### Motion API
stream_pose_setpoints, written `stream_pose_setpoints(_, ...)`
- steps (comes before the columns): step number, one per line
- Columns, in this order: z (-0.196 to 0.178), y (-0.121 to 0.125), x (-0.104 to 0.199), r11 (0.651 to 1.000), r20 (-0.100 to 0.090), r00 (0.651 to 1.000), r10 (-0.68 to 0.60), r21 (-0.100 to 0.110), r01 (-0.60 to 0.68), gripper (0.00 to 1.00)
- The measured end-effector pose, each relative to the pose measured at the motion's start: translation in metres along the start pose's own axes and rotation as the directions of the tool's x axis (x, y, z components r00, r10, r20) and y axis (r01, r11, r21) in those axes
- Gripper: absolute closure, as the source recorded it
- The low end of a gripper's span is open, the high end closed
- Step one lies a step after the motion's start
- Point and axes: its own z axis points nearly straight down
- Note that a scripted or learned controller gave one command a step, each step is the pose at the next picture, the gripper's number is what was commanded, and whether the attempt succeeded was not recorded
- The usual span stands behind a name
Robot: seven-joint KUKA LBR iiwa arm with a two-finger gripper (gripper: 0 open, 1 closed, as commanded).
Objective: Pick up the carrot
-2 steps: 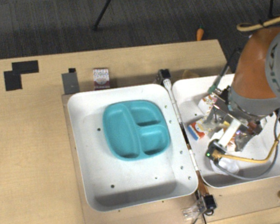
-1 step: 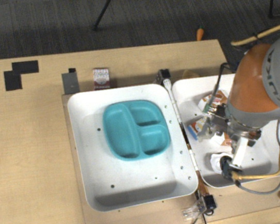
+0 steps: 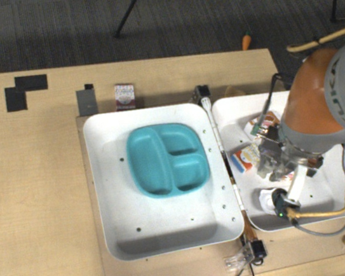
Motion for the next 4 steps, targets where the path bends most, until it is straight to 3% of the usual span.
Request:
stream_pose_setpoints(1,0.011,-0.033,0.055,0.999,0.000,0.999,-0.049,0.002,0.049,1.00)
stream_pose_setpoints(2,-0.041,0.002,-0.003,0.991,0.001,0.991,-0.131,-0.008,0.131,1.00)
stream_pose_setpoints(3,-0.141,0.062,-0.055,0.997,0.001,0.998,-0.069,-0.017,0.069,1.00)
stream_pose_setpoints(4,-0.017,0.011,0.000,1.000,0.003,1.000,0.019,0.004,-0.019,1.00)
